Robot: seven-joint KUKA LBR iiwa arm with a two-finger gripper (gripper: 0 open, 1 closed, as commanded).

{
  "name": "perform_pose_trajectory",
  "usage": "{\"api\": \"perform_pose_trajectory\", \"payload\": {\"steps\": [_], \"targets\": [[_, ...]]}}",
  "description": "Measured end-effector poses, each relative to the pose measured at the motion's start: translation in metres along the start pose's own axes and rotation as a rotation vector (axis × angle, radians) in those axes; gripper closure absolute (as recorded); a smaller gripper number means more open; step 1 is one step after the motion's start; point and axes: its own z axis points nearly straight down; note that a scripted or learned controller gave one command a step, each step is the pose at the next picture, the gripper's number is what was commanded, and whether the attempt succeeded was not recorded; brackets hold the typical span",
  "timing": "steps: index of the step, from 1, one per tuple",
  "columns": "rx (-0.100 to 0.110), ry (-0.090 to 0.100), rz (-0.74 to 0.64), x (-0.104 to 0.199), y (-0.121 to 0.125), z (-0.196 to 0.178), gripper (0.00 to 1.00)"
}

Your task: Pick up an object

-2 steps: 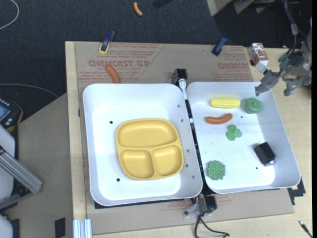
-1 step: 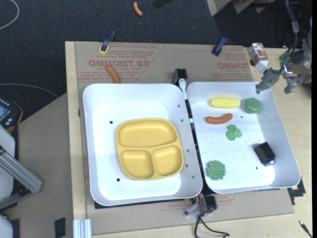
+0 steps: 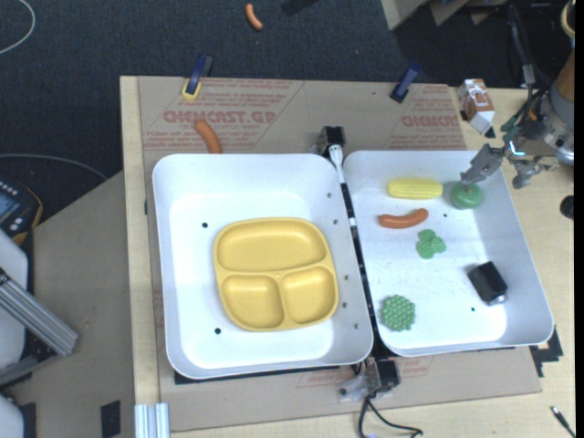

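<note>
Camera view: cardboard-topped bench [image 3: 274, 108] (dark carpet [image 3: 109, 26] behind)

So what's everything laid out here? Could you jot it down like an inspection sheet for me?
Surface: cardboard-covered bench bearing a left white bin and a right white bin.
Job's things: in the right bin, a yellow corn cob, orange sausage, green broccoli piece, round green bumpy item, black block and green round piece.
Clutter: yellow divided tray in the left bin; a second sausage on the cardboard; a third sausage on the floor.
Grippers: gripper at the green round piece; grasp cannot be told.
Cables: wires at the front edge.
Surroundings: dark carpet.
</note>
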Motion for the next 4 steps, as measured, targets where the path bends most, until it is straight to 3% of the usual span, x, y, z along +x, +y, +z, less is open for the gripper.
{"api": "perform_pose_trajectory", "payload": {"steps": [3,4], "targets": [[0.0,0.0,-0.002,0.003,0.011,0.137,0.0],[-0.001,0.0,-0.001,0.004,0.011,0.153,0.0]]}}
